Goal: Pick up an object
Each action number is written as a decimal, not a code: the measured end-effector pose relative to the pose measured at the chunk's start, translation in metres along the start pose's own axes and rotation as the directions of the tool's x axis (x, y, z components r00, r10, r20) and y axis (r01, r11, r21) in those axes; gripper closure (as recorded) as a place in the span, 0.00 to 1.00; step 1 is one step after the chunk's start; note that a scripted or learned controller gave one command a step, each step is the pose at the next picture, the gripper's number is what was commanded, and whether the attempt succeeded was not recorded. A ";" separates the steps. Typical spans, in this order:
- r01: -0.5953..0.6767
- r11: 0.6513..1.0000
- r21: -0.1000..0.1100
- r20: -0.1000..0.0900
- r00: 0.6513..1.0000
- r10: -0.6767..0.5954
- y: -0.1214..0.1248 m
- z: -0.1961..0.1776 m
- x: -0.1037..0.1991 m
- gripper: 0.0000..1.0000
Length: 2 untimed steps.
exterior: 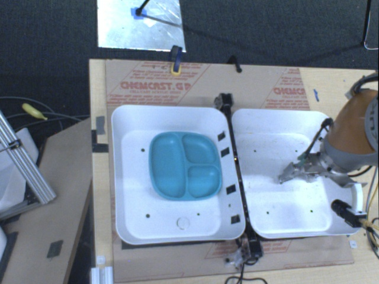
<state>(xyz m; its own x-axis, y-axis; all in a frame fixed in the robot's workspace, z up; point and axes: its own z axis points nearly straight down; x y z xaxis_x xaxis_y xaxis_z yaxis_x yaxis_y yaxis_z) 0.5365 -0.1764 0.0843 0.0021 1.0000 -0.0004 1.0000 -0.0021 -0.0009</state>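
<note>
Pincer: we see the pincer [286, 175] low over the floor of the right bin [278, 218], its grey fingers reaching toward the middle of the picture; we cannot tell whether they are spread or pressed together, and we see nothing between them.
Arm: the grey arm [355, 135] with its orange band comes in from the right edge and bends down over the right bin's far right part.
Plate: we find the blue divided plate [185, 165] lying flat in the left bin [133, 218], roughly at its middle, with one long compartment on the left and two smaller ones on the right. It is well apart from the pincer, with the wall between the bins lying between them.
Small disc: a small pale round thing [183, 222] lies on the left bin's floor, just below the plate; we cannot tell what it is.
Bins: the two white bins stand side by side, touching along a dark seam with black clips.
Surface: the bins rest on a brown printed cardboard sheet [160, 81] that covers the surface.
</note>
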 end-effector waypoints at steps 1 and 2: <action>0.000 1.000 -0.001 -0.001 1.000 0.000 -0.025 0.000 -0.032 0.00; 0.016 1.000 -0.006 -0.005 1.000 -0.016 0.026 0.000 0.072 0.00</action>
<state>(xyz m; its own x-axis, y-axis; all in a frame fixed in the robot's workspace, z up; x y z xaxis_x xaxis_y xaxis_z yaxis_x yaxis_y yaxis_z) 0.5627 -0.1045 0.0847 -0.0143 0.9999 0.0049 0.9999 0.0142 0.0055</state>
